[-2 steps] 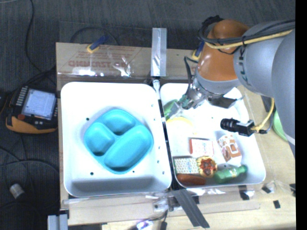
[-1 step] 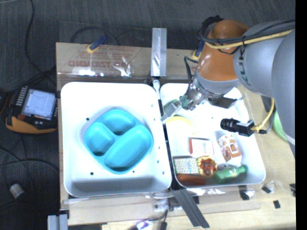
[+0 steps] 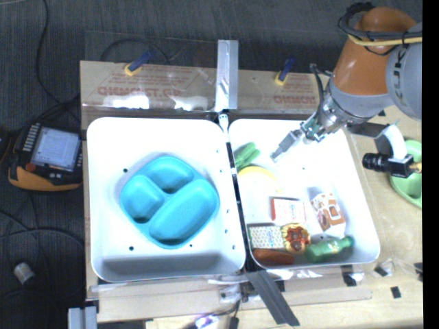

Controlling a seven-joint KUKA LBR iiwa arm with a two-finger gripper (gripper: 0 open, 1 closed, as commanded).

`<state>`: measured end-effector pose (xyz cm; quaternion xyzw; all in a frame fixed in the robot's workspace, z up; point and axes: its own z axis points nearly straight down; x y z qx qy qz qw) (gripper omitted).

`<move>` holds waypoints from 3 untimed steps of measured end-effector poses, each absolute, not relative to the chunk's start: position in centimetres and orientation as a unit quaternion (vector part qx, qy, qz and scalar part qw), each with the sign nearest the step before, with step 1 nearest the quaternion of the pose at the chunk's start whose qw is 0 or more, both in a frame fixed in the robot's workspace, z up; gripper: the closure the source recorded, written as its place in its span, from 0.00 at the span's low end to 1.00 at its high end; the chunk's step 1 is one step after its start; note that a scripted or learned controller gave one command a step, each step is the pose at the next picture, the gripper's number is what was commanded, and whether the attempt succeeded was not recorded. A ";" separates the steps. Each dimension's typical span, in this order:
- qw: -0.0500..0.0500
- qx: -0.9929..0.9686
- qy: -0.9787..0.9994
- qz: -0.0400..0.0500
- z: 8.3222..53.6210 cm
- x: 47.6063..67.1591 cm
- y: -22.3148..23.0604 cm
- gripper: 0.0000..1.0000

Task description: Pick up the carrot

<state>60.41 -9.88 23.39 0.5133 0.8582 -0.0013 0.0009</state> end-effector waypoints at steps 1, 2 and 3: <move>0.000 0.476 0.879 -0.001 18.3 63.1 -5.8 0.00; 0.000 0.450 0.893 -0.001 18.4 60.6 -3.3 0.00; 0.000 0.443 0.896 -0.001 18.4 60.6 -4.0 0.00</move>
